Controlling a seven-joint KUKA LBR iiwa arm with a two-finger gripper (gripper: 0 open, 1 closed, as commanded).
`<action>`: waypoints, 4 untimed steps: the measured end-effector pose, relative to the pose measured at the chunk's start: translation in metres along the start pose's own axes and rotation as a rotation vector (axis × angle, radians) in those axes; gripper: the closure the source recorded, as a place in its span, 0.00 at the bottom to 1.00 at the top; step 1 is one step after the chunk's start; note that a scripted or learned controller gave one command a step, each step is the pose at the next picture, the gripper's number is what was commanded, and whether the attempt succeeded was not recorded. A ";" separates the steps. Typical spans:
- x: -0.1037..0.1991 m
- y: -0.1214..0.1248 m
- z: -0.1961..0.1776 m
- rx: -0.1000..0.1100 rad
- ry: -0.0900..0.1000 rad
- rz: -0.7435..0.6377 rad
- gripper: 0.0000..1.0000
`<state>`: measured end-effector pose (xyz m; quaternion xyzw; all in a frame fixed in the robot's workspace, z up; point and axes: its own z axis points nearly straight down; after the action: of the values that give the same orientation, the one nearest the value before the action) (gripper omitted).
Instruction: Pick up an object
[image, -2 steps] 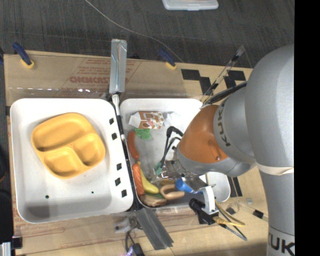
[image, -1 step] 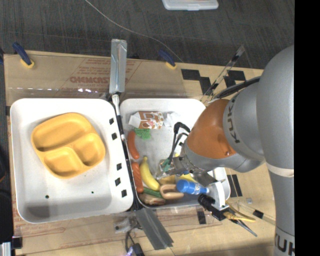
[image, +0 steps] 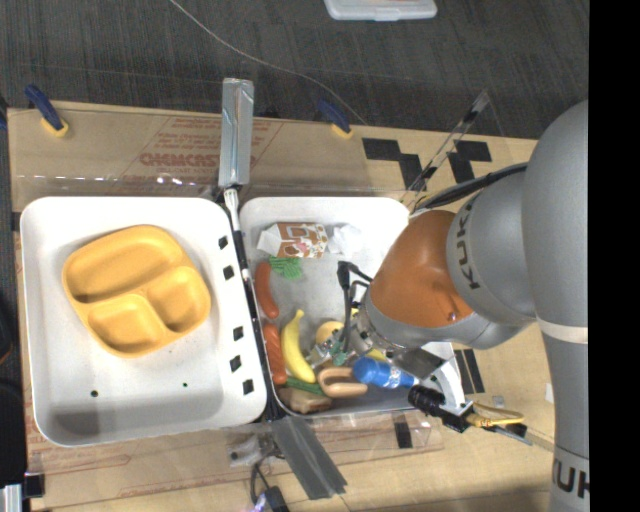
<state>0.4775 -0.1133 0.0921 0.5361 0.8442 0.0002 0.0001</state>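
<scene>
The right bin (image: 330, 215) holds a pile of toy food along its left and front sides. I see a yellow banana (image: 291, 347), a red-orange sausage (image: 266, 290), a hot dog in a bun (image: 341, 380), a blue bottle-like piece (image: 378, 374), a yellow round piece (image: 328, 331) and a printed packet (image: 297, 240) at the back. The arm's orange band and grey wrist hang over the bin's right half. My gripper (image: 340, 347) reaches down into the pile beside the banana and the yellow piece. Its fingertips are buried among the toys.
The left bin (image: 50, 400) holds a yellow divided tray (image: 135, 287). A metal bar (image: 236, 130) stands behind the divider between the bins. Blue clamps (image: 45, 108) grip the cardboard's far edge. The arm body covers the right bin's right side.
</scene>
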 end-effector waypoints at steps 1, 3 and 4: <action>0.012 0.005 0.000 0.002 0.002 -0.096 1.00; -0.008 -0.004 0.000 0.000 0.001 -0.215 1.00; -0.026 -0.010 -0.078 -0.001 -0.001 -0.008 1.00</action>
<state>0.4792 -0.1408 0.1698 0.5327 0.8463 0.0003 0.0009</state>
